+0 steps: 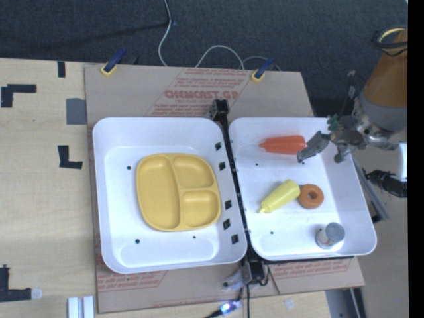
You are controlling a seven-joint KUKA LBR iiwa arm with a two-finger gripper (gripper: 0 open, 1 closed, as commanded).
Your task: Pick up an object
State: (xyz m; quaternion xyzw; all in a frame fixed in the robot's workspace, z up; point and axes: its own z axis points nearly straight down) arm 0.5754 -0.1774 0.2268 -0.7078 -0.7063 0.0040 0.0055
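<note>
Claw (324, 148) hangs with fingers spread, holding nothing, over the right bin's (348, 244) far right side. The carrot (283, 144) lies just left, not yet gripped. The pick is all ahead.

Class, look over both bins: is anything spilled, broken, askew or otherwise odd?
Nothing stands out. The yellow tray lies flat in the left bin. In the right bin the carrot, yellow bottle, donut and grey can lie apart, unspilled. The gripper is beside the carrot.
</note>
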